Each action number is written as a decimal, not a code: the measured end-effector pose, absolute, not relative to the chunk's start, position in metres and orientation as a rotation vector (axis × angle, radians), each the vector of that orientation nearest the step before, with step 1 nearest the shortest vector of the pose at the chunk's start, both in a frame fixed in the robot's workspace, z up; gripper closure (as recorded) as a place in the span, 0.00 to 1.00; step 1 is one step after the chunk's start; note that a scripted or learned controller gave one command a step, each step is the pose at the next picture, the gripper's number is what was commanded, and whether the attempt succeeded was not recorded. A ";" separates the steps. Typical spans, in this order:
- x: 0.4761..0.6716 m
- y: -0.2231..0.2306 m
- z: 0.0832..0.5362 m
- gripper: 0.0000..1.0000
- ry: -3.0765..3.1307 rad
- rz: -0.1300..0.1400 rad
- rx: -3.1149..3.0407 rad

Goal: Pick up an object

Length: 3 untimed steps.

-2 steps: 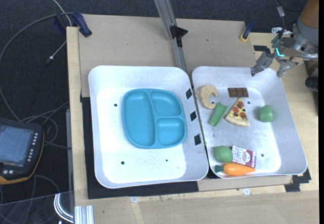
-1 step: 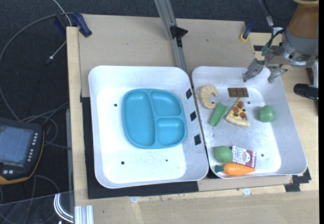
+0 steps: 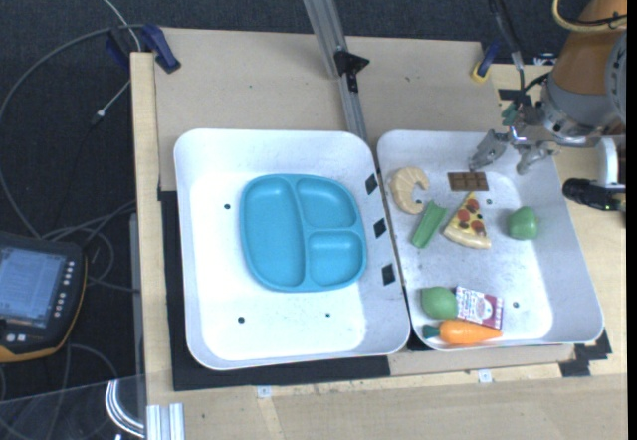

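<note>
Nearest us, along the front edge of the right bin [image 3: 557, 259], we see a carrot [image 3: 468, 332], a small red-and-white carton [image 3: 478, 306] touching it, and a green round fruit [image 3: 437, 302] just beside the carton. These three crowd together, so we judge that a descent here could nudge two things at once or close on the carton's corner and let it slip.

Further back, in the middle of that bin, lie a pizza slice [image 3: 468, 223], a green pepper-like piece [image 3: 429, 224] leaning beside it, and a green lime-like ball [image 3: 523, 222] off to the side, well apart from the others. The ball looks the easiest to reach, but we expect it would roll away from a closing finger. The flat pizza slice may simply be pressed against the floor without being caught.

Beyond them are a pale croissant-shaped piece [image 3: 407, 187] and a small brown block [image 3: 467, 180]. The left bin [image 3: 199, 229] holds a blue divided plate [image 3: 302, 231].

Farthest back, the pincer [image 3: 510, 147] hovers over the right bin's far rim, near the brown block; its fingers look spread apart with nothing between them. From there, we think a drop straight down risks striking the rim.
</note>
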State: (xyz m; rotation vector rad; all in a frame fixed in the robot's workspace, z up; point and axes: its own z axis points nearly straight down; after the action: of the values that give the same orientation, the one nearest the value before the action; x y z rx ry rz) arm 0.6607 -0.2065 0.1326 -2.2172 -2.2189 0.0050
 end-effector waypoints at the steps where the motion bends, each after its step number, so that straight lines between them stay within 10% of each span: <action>1: 0.661 -0.206 0.092 0.00 -2.222 0.002 -2.218; 2: 0.663 -0.206 0.106 1.00 -2.228 -0.001 -2.221; 3: 0.673 -0.212 0.159 1.00 -2.228 -0.005 -2.223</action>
State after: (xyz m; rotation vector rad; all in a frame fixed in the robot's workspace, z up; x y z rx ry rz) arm 0.6731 -0.2115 0.1591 -2.2234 -2.2279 -0.0047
